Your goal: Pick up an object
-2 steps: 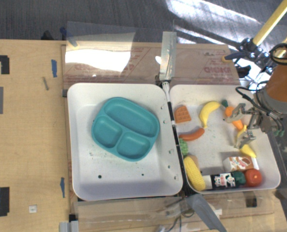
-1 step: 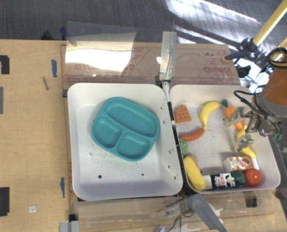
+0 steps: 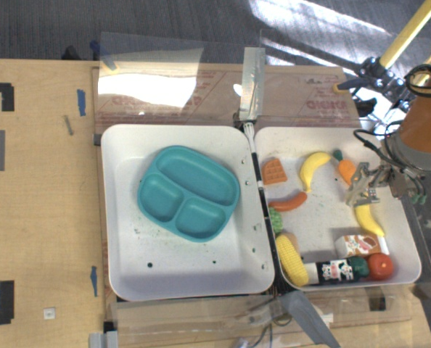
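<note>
So the gripper (image 3: 362, 185) is down in the right bin (image 3: 324, 249), near its right side, sitting just above a small banana (image 3: 370, 220) lying there. Honestly can't tell how the tool is set, too small and cluttered to read. Rest of that bin: a bigger banana (image 3: 314, 168) up top, a carrot (image 3: 345, 170) just right of it, a waffle piece (image 3: 273, 172), a sausage (image 3: 289, 201), corn cob (image 3: 291, 259), a dark bottle (image 3: 340, 270), a tomato (image 3: 380, 266) and a small carton (image 3: 358, 244). Left bin (image 3: 128, 267) holds a teal divided plate (image 3: 189, 192).
</note>
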`<control>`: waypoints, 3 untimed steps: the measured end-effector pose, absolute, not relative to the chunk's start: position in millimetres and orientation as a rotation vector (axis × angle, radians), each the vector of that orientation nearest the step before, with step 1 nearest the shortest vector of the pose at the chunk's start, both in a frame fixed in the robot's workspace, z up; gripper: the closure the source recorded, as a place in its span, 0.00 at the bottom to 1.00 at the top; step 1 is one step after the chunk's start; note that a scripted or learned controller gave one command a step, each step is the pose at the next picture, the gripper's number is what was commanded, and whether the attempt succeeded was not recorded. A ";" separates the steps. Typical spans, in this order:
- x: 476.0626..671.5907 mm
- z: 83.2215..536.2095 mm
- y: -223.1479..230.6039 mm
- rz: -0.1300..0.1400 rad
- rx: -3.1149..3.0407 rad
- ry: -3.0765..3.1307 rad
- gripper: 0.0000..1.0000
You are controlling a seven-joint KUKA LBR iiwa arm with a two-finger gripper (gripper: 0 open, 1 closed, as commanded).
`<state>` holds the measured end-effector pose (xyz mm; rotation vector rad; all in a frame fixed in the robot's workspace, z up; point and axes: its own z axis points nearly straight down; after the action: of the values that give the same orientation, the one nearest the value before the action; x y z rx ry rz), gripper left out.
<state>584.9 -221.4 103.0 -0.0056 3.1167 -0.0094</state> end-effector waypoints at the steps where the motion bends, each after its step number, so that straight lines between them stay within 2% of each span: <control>1: 584.5 101.9 -221.0 -0.008 -0.006 3.118 0.00; 2: 581.1 88.6 -222.3 -0.004 -0.011 3.132 0.00; 3: 585.7 103.1 -222.0 -0.011 -0.013 3.116 1.00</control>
<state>585.7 -222.0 103.1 -0.0133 3.1159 -0.0111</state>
